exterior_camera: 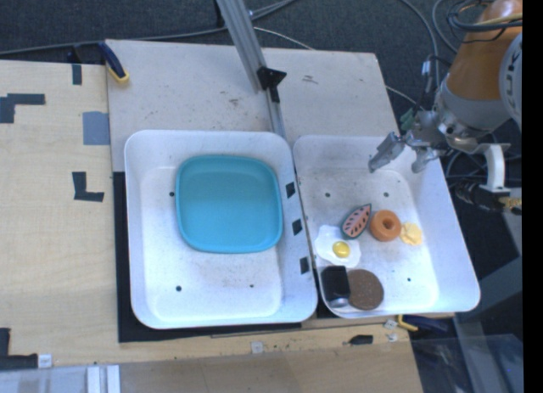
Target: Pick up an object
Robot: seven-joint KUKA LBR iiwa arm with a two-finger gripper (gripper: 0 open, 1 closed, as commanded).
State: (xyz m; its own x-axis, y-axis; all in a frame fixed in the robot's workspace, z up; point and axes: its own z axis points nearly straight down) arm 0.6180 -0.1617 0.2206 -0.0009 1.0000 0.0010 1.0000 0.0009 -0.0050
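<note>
1. While hanging over the upper right corner of the right bin (441,213), gripper (404,155) seen with fingers spread apart, nothing between them
2. Grey arm (484,69) with orange band entering from the right, above the far edge of that bin
3. Lying in the lower middle of the right bin, well apart from the gripper: a small cluster of toy foods
4. Slice of watermelon (356,221) tilted, just beside an orange doughnut (386,226) on its right
5. Small yellow piece (411,234) just right of the doughnut, near the bin's right wall
6. Fried egg (338,249) below the watermelon slice, close to the bin's left wall
7. Black block (335,282) and brown round cookie (365,289) side by side near the bin's front edge, touching or nearly so
8. Left bin (153,238) holding a blue square plate (229,204), lying flat near its middle
9. Both bins side by side on the counter (170,86), a slanted metal bar (242,26) crossing above it
</note>
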